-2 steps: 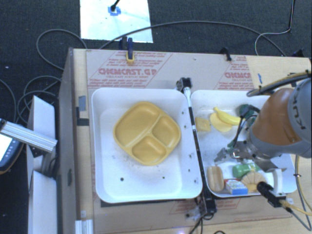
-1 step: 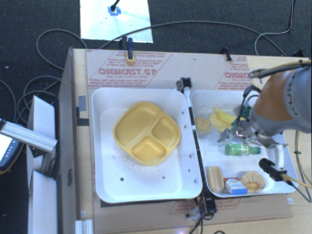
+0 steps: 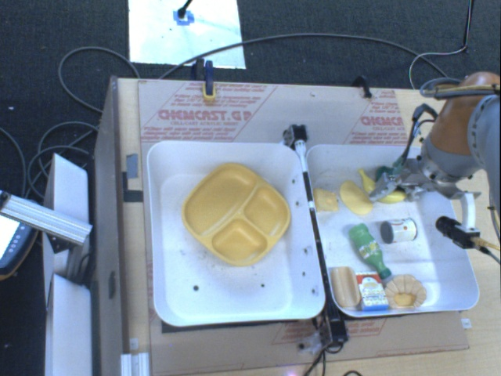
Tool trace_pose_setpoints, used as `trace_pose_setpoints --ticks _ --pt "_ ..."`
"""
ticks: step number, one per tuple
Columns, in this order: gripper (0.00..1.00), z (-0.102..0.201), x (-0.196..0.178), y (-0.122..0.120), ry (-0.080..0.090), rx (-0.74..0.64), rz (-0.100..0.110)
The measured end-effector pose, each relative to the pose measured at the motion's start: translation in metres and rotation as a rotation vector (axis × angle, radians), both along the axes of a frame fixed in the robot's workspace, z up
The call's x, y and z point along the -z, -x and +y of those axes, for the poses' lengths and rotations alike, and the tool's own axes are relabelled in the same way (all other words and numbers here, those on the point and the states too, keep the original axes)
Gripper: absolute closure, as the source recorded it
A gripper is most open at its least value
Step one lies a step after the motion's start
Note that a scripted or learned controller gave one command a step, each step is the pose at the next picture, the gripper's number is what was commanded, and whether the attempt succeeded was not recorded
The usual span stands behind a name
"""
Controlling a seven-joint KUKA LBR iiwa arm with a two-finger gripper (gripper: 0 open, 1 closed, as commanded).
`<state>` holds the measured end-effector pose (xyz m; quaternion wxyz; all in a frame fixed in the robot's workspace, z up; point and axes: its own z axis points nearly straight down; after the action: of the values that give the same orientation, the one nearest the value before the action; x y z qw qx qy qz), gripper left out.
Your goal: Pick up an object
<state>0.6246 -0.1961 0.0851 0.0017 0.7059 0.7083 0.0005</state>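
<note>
Left of the frame's centre, the left bin (image 3: pixel 180 288) holds a yellow divided plate (image 3: pixel 236 212); the right bin (image 3: pixel 458 276) holds a green bottle (image 3: pixel 368 249), a small can (image 3: pixel 399 230) and, toward its upper part, a banana (image 3: pixel 374 188). Upper right, the arm (image 3: pixel 462 131) bends down over that bin, its claw (image 3: pixel 389 182) low at the banana; whether it is clenched or released I cannot tell. Nothing looks lifted yet, so the pick seems still to do.

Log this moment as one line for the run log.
gripper: low in right bin, at banana | grasp: cannot tell | green bottle, can: untouched | left bin: yellow tray
</note>
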Motion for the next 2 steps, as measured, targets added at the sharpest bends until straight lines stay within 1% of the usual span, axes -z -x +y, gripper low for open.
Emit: trace_pose_setpoints --ticks 1,2 --pt "0.00 0.0018 0.0035 -0.0325 -0.011 0.013 0.060" --pt "1.00 -0.0009 -0.0048 -0.0297 -0.007 0.010 0.071"
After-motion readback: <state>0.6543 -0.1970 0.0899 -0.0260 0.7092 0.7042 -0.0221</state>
